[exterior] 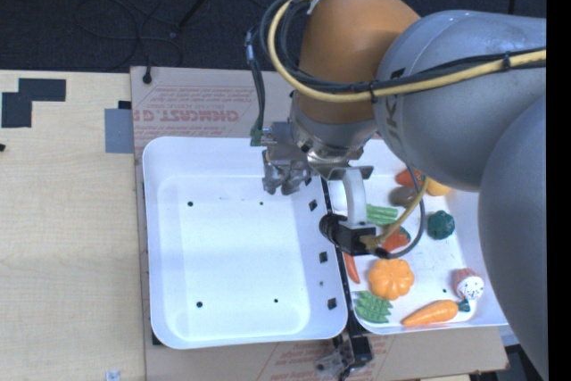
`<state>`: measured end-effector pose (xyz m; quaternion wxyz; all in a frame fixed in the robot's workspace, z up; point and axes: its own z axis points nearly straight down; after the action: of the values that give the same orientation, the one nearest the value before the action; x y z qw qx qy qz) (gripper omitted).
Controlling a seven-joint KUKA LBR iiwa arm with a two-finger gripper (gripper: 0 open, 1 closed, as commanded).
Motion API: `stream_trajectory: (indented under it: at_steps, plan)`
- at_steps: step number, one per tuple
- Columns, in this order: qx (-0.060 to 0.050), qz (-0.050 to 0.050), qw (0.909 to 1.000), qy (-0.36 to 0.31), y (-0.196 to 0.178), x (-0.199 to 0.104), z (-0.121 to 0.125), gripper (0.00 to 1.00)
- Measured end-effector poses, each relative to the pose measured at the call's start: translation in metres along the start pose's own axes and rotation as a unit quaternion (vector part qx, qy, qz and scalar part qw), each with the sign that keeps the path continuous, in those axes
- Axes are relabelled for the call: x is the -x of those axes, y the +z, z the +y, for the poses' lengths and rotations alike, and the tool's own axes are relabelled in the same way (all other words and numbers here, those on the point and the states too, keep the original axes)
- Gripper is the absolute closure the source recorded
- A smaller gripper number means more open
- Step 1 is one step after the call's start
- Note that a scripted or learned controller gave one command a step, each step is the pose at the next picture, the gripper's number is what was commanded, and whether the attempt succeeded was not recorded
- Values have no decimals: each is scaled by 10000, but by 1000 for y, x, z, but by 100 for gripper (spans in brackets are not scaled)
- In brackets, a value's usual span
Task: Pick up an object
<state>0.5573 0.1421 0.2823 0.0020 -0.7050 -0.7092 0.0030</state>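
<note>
Grey arm (464, 103) seen over right bin (446, 323); jaws hung above left bin's (169, 281) far right corner; state not discernible.

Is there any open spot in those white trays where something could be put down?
The left bin has a wide bare floor, bordered by its rim and the gripper. The right bin is crowded: pumpkin, carrot, green leafy toy and dark green ball.
</note>
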Motion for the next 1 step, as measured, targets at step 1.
stream_trajectory:
  at_steps: [1]
  plan:
    - [23, -16, 10000, 72, -2, 104, 14, 100]
